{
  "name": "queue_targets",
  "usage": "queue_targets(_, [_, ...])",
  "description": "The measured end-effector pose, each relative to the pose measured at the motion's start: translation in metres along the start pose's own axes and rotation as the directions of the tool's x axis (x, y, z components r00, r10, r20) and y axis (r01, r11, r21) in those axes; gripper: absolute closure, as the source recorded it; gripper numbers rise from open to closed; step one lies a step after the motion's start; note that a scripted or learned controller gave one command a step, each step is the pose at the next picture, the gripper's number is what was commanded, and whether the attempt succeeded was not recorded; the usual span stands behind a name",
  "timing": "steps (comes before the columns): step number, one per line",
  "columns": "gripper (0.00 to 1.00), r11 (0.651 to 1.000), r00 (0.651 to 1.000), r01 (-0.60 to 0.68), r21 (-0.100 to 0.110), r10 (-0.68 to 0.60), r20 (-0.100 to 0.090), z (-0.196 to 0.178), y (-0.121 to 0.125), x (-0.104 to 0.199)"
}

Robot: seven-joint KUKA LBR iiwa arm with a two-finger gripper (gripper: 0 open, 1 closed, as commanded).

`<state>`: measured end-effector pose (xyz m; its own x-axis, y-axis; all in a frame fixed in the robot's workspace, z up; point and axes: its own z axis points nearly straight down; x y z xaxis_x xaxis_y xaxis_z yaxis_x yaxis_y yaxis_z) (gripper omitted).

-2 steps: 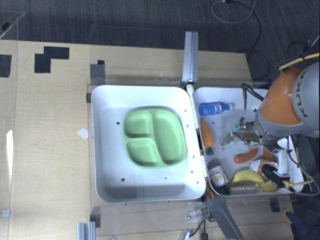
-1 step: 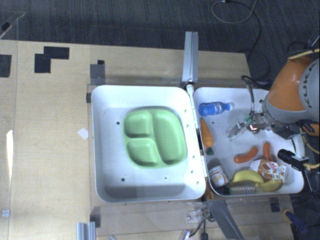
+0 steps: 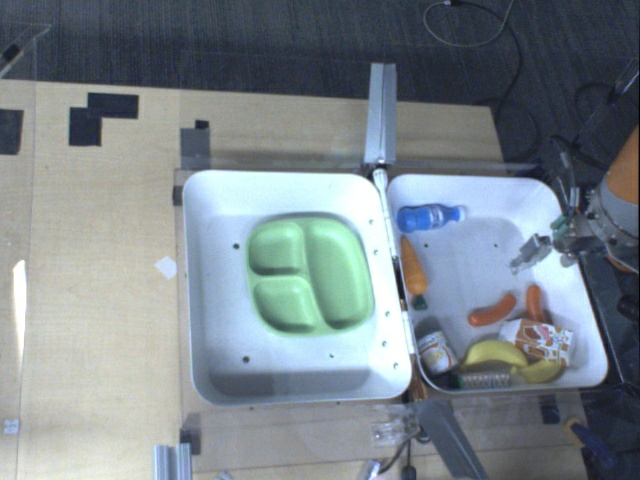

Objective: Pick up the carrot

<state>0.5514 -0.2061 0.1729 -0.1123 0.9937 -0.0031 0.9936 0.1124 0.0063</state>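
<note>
The gripper (image 3: 545, 248) hangs at the right edge of the right bin (image 3: 500, 183); I cannot tell how it is set, and nothing shows in its grasp. One carrot (image 3: 412, 267) lies along that bin's left wall, below one blue bottle (image 3: 428, 216). The arm enters from the right, wrist angled leftward.

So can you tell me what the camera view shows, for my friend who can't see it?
A carrot lies along the left wall of the right bin, with the robot's gripper hovering near that bin's right side, away from it. A blue bottle, sausages, a banana and a can share that bin; the left bin holds a green divided tray.
</note>
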Motion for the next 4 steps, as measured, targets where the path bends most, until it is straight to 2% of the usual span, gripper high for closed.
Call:
queue_targets(1, [0.00,0.992,0.992,0.122,0.001,-0.122,-0.002,0.034,0.015,0.052])
queue_targets(2, [0.00,0.997,0.997,0.079,-0.006,-0.079,0.001,0.083,0.049,0.075])
queue_targets(3, [0.00,0.972,0.972,0.236,-0.006,-0.236,0.001,0.084,0.059,0.062])
queue_targets(4, [1.00,0.971,0.971,0.239,-0.013,-0.239,0.003,0.071,0.062,0.063])
